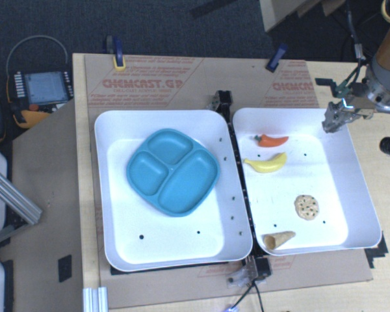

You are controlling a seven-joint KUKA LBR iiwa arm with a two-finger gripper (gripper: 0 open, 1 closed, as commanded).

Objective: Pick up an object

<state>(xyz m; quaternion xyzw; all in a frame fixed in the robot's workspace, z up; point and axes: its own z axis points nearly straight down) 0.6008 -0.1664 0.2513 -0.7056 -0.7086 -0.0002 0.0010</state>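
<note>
My gripper hangs above the upper right corner of the right bin; whether it is released or clenched cannot be told, and nothing shows in its grasp. In that bin lie, nearest first, a carrot, a banana, a cookie and an ice-cream cone, all apart from one another. The left bin holds a blue divided plate.

The arm reaches in from the upper right edge, wrist bent leftward and down. Its gripper hangs low at the end, nothing visible between its tips.
</note>
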